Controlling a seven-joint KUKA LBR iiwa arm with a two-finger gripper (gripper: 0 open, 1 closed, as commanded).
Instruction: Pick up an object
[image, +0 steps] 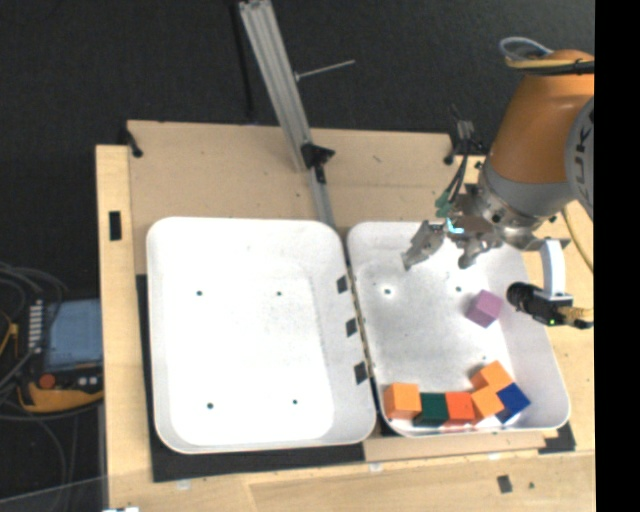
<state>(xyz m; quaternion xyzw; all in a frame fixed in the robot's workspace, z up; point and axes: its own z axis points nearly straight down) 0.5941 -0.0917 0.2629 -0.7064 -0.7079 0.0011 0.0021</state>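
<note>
My gripper (441, 251) hangs over the upper part of the right bin (400, 330), its two fingers spread apart with nothing between them. A purple block (485, 308) lies on the bin floor below and to the right of the gripper, apart from it. Along the bin's front edge sit an orange block (403, 399), a dark green block (433, 408), another orange block (460, 406), a third orange block (491, 385) and a blue block (511, 399), packed close together.
The left bin (250, 330) sits beside the right one, joined by black clips at the shared rim. A slanted metal rail (290, 110) runs across the back of the bench. A black fitting (535, 298) juts over the right bin's right rim.
</note>
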